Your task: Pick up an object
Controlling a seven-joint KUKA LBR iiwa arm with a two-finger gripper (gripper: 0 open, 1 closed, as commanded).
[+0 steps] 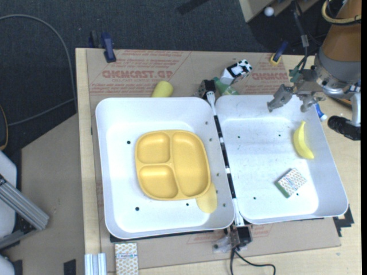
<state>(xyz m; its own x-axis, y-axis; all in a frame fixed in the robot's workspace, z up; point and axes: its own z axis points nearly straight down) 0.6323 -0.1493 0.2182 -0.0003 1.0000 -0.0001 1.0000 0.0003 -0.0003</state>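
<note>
Right bin (258, 211): banana (302, 141) below tool (296, 99)

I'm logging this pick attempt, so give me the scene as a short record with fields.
left bin: yellow divided plate, yellow cup at its lower right edge
right bin: banana, small green-and-white packet
hand: above the right bin's far edge, holding nothing
outside bins: yellow cylinder and black-and-white toy on the board

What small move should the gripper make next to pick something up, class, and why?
Probably move toward the banana and descend: the gripper hovers at the right bin's far edge, open, holding nothing, and the banana lies closest, clear of the sponge.
</note>
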